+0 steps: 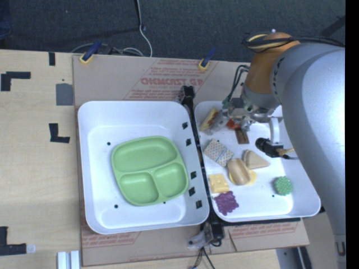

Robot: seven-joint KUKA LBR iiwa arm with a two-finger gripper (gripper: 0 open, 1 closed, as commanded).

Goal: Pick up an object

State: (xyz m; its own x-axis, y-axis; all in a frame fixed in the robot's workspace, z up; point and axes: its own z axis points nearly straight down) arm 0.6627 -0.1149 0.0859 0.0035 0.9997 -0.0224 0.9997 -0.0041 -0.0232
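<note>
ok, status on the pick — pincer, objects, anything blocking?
Pincer low over right bin's far end, finger state unclear. Nothing seen held. Toy food clustered beneath: purple grapes, green ball. Green divided plate in left bin.

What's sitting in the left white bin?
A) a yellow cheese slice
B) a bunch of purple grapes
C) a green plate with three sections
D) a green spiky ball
C: the green plate with its three sections lies alone in the left bin, while the grapes, cheese and green ball all lie in the right bin.
</note>
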